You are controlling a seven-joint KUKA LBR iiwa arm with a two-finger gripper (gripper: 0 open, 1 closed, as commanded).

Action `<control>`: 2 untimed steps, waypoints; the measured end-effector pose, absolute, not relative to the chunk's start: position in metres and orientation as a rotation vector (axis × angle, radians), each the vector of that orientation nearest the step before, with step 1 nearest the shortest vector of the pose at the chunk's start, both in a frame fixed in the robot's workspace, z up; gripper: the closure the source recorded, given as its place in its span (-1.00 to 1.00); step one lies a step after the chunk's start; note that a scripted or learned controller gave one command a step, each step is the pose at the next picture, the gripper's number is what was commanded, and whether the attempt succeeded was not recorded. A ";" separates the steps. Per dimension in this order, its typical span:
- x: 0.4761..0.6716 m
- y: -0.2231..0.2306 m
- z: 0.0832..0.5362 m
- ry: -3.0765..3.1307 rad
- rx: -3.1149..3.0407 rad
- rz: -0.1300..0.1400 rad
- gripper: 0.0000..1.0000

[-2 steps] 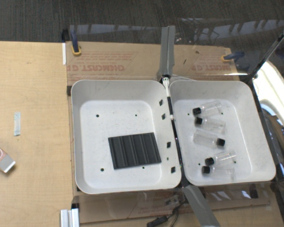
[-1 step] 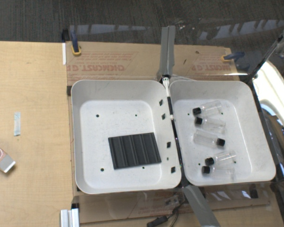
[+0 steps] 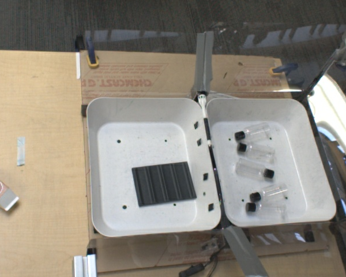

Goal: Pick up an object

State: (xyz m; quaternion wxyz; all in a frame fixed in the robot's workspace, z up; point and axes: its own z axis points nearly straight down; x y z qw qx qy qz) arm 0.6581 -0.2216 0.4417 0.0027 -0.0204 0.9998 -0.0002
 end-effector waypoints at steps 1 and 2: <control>0.660 -0.221 0.443 3.127 -0.217 -0.002 1.00; 0.660 -0.221 0.443 3.111 -0.382 -0.001 1.00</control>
